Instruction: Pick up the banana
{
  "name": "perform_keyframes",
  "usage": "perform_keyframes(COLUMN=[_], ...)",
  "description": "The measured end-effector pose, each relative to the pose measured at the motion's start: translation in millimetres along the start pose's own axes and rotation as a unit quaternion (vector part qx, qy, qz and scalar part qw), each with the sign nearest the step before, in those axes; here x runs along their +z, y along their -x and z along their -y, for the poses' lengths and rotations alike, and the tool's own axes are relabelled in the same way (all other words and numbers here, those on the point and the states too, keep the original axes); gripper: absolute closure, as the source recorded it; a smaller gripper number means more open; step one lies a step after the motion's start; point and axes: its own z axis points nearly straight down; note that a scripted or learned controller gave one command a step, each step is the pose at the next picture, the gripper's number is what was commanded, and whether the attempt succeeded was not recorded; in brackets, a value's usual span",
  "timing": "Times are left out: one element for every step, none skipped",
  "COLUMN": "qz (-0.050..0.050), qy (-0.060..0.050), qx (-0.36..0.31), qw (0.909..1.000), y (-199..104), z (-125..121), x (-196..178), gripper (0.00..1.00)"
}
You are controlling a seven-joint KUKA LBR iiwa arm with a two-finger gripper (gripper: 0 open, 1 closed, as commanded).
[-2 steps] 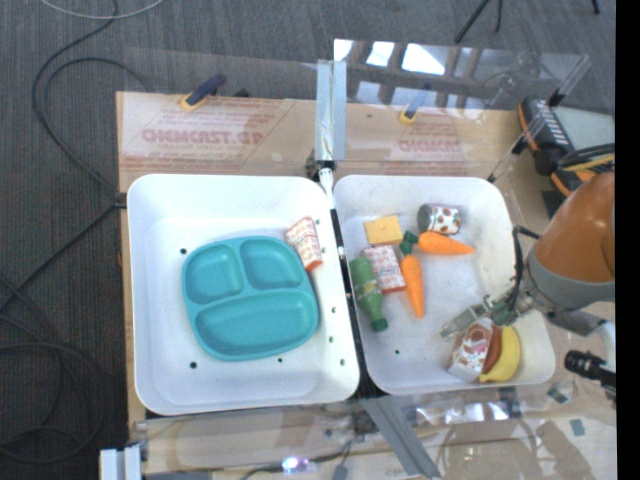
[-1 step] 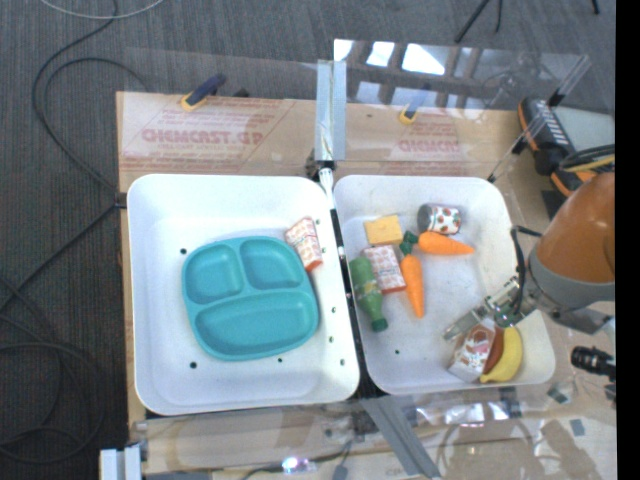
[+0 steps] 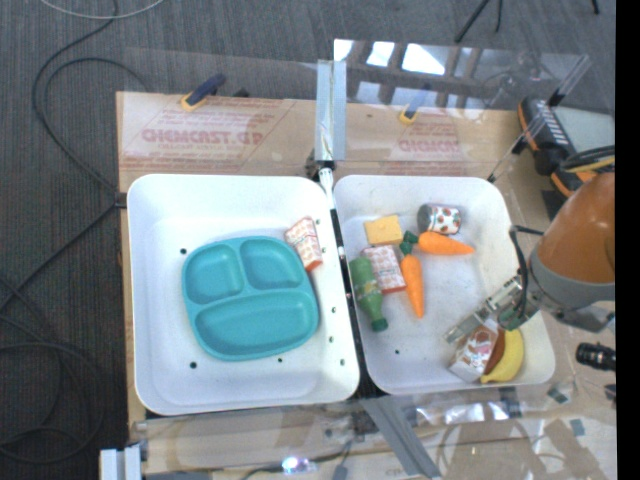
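Note:
The yellow banana [image 3: 508, 357] lies in the near right corner of the right bin [image 3: 430, 378], against the bin wall. A small red and white carton [image 3: 472, 354] rests right beside it on its left. My gripper [image 3: 485, 315] hangs just above and slightly behind the carton and the banana's upper end. Its fingers are spread along a diagonal and stand open, with nothing between them. The arm's orange band [image 3: 590, 230] is at the right edge, over the bin's right rim.
The right bin also holds two carrots [image 3: 413, 283], a green bottle [image 3: 367, 294], a pink packet [image 3: 384, 268], a yellow block [image 3: 383, 231] and a can [image 3: 440, 218]. The left bin [image 3: 150, 268] holds a blue divided plate [image 3: 250, 296] and a small packet [image 3: 305, 243].

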Motion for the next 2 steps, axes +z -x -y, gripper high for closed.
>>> perform_keyframes(qz=[0.001, -0.007], qy=[0.0, -0.006], qx=[-0.028, -0.05], qw=[0.9996, 0.9987], y=[0.8, -13.3], z=[0.5, -0.6], x=[-0.3, -14.9], gripper=[0.0, 0.0])
